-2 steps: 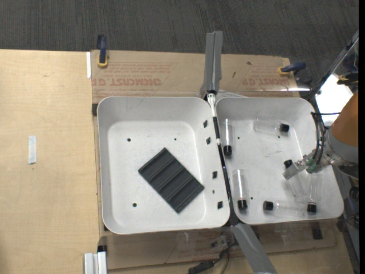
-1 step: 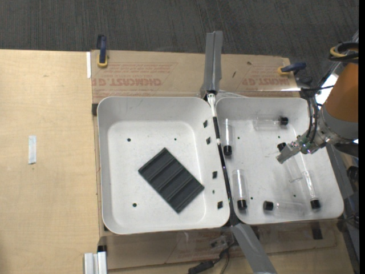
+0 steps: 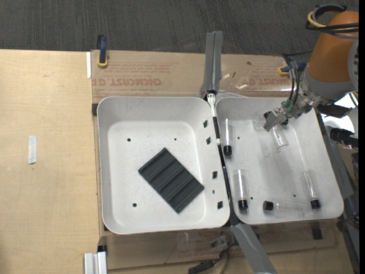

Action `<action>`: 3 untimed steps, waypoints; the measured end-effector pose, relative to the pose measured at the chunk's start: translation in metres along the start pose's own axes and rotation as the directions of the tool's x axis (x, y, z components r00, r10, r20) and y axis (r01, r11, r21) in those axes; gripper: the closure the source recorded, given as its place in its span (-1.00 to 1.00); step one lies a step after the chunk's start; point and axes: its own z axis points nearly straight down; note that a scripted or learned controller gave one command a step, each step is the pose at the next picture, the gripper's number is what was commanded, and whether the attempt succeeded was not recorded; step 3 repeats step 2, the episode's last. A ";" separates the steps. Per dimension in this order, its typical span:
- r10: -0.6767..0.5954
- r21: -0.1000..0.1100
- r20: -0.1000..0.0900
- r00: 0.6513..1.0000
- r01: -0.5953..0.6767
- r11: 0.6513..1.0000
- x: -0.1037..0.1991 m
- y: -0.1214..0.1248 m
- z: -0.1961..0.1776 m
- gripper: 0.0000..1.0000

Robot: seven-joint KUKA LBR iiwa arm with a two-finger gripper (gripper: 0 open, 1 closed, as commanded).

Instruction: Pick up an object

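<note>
I've got the arm in from the right, orange band up top, w/ the gripper [image 3: 278,120] low over the right bin [image 3: 328,170], upper middle part. A clear tube [image 3: 280,138] sits right under/at the gripper tip. Can't tell if it's between the fingers or just lying on the bin floor below them; too small and see-through. So I can't call the gripper wide, narrow or holding from here.

Progress, my read: approach looks done, the grasp itself unconfirmed, lift not done. Nothing is visibly raised clear of the bin. I'd treat the pick as still open.

Other candidates in the right bin: a clear tube w/ black cap [image 3: 226,137] along the left wall, another capped tube [image 3: 240,189] lower left, a third [image 3: 309,190] lower right, plus one lying flat [image 3: 279,206] by the bottom edge. All well apart from the gripper, so no crowding at the target.

Left bin [image 3: 105,170] holds a dark ribbed panel [image 3: 170,180], lying diagonal, far from the arm.

In the way: not much. The divider post [image 3: 212,61] between bins and the right bin's rear wall are near-ish the wrist; cables [image 3: 293,90] hang off the wrist close to the tool. Main risk imo is the tube itself: slick, round, likely to roll or slip out.
</note>
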 end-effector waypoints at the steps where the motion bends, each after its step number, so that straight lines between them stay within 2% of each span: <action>1: 0.051 0.001 0.000 0.999 -0.051 0.999 0.022 0.055 0.000 1.00; 2: 0.185 0.000 0.001 0.983 -0.185 0.983 0.069 0.074 -0.034 1.00; 3: 0.185 0.000 0.001 0.983 -0.185 0.983 0.069 0.074 -0.034 1.00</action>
